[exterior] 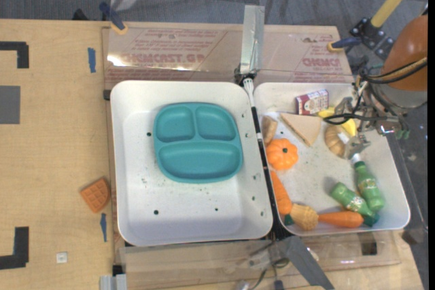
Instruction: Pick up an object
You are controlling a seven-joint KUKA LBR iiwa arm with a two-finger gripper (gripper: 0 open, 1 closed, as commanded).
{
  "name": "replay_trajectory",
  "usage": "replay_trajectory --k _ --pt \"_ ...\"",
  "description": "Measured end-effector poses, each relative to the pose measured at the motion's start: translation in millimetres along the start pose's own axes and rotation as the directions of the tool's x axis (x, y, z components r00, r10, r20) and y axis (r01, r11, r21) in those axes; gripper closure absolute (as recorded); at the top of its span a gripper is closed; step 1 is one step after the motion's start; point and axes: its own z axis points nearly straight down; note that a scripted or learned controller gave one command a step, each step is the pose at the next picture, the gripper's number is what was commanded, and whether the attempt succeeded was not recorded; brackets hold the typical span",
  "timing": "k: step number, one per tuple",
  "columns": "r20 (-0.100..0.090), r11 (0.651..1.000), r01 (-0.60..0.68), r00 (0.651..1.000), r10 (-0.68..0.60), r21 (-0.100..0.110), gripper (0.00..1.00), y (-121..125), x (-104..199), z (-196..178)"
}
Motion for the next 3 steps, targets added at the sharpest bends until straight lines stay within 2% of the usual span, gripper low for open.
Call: replay_trajectory --k 1,2,3 --pt "-0.006 1.0 0.031 1.0 -0.031 -0.002 0.0 4 53 1" --pt "-0.011 0.996 0.09 0.996 -0.091 -0.004 0.0 -3 -14 2" --pt "-0.001 0.996 0.092 0.996 -0.092 0.001 1.0 -2 -18 -11"
